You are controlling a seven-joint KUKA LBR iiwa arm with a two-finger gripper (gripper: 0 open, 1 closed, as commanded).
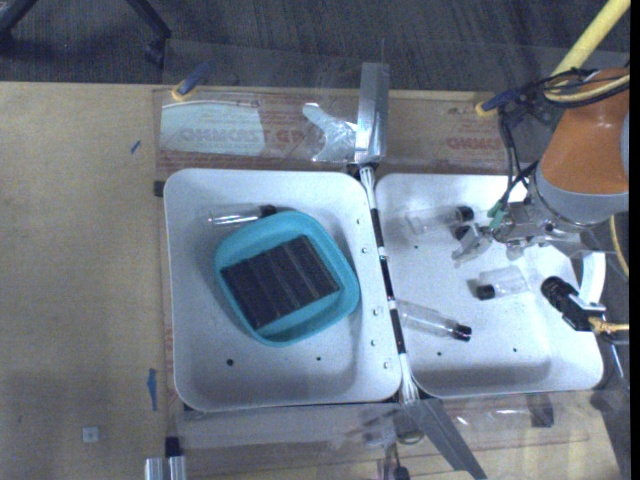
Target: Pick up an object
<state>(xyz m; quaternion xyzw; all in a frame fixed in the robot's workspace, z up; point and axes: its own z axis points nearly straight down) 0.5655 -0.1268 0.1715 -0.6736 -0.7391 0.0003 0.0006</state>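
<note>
In the right bin [520,363] lie three clear tubes with black caps. One tube [432,219] rests near the bin's far left corner, another [500,283] lies at mid bin, and a third [432,320] sits toward the front left. My gripper [470,242] reaches in from the right and hangs low over the right bin, between the far tube and the middle one. A small black piece [462,233] sits right at its tip; whether it is held is unclear.
The left bin [190,358] holds a teal tray [340,293] with a dark ridged insert [278,282], and a clear tube [238,215] behind it. A metal divider [384,268] runs between the bins. Crumpled clear plastic [330,133] lies on the board behind them.
</note>
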